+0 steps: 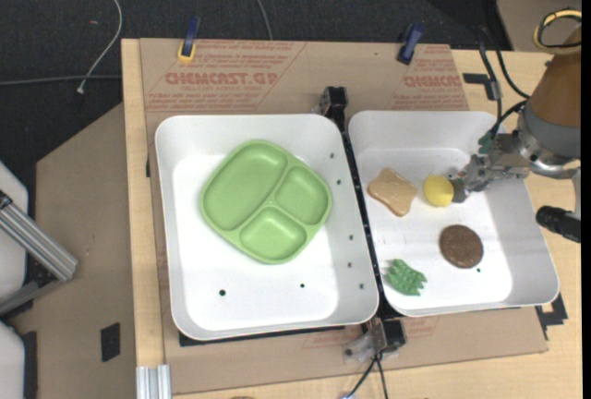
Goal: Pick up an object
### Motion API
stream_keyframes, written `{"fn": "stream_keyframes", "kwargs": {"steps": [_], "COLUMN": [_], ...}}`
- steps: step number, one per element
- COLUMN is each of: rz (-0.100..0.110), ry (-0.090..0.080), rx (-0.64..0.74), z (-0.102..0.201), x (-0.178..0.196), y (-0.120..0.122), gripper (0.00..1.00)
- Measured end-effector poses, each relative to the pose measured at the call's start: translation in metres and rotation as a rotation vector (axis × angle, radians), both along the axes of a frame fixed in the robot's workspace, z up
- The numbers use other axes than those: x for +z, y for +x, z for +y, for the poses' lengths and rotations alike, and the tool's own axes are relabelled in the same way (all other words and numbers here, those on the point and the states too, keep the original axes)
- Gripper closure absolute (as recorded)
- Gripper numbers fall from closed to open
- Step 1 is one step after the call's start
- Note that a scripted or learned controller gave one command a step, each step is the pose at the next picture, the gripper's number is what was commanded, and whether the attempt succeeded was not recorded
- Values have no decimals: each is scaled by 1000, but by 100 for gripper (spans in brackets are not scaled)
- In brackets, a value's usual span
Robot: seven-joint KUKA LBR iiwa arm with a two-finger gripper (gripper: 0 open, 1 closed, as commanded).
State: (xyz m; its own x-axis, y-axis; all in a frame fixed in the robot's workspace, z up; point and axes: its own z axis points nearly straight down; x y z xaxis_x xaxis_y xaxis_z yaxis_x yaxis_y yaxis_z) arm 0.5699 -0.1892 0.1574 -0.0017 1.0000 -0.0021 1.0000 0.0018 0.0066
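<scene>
Four small objects lie in the right bin [517,291]: a tan toast-shaped piece [392,192], a yellow ball-like object [438,191], a round brown disc [460,246] and a green leafy piece [404,277]. My gripper [464,180] reaches in from the right and sits low in this bin, its tip right against the yellow object's right side. From here I cannot see whether the yellow object is between the gripper's tips or just beside them.
The left bin [185,277] holds a green three-compartment plate [266,200]. A black clamp [333,100] sits at the top of the divide between the bins. Cables [494,74] run along the right bin's far right corner.
</scene>
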Motion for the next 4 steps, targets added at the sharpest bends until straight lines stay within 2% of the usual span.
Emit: {"fn": "stream_keyframes", "kwargs": {"steps": [1,2,3,4], "rz": [1,2,10,9], "ry": [0,1,5,6], "rx": [-1,-1,2,5], "z": [1,1,57,118], "x": [46,76,66,66], "y": [-5,-4,-18,-22], "gripper": [100,100,100,100]}}
